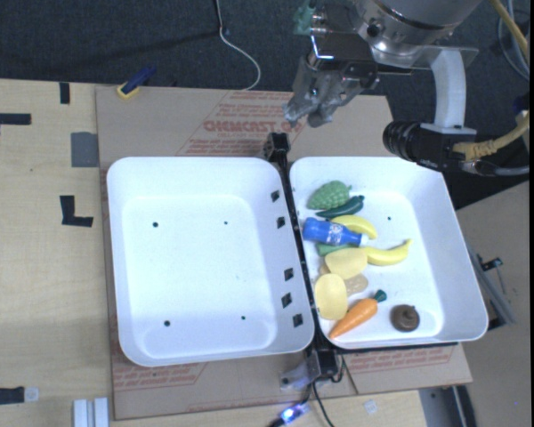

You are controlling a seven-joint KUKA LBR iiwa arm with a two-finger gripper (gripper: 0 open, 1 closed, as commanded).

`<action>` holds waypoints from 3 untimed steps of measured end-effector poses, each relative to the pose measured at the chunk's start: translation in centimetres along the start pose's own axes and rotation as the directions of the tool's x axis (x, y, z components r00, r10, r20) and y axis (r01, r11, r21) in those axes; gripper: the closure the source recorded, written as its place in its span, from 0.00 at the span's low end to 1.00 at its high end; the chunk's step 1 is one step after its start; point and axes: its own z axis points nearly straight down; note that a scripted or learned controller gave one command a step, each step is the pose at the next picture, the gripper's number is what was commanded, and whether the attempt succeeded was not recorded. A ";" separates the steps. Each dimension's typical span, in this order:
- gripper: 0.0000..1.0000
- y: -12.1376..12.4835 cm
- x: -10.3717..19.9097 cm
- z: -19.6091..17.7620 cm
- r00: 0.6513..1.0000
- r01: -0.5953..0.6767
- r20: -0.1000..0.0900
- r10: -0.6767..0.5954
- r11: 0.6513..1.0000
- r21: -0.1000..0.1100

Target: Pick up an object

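Toys clustered along the right bin's (445, 229) near-left wall, gripper (310, 111) raised beyond the far rims.

Left bin (129, 238) bare; in the right one a blue bottle (330, 232), bananas (389, 254), carrot (353, 317). Gripper overhead, carrying nothing; fingers' spread impossible to tell. Probably light, hard, slick plastic; carrot best pinched across its thick middle.

So the bench (36, 238) is light wood with some black tape marks on it, and a brown cardboard sheet (214, 132) lies flat on top. Two white bins (196, 247) sit side by side on that cardboard, just below the gripper (311, 109). A yellow-and-blue clip (135, 80) rests well left of it.
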 end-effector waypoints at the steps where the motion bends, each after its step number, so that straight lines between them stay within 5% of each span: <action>1: 1.00 0.8 3.8 16.1 1.000 -0.004 0.011 0.003 0.999 0.034; 2: 1.00 1.6 10.1 20.7 1.000 -0.001 0.007 0.001 1.000 0.024; 3: 1.00 10.8 9.7 9.0 1.000 -0.007 0.002 0.007 1.000 0.003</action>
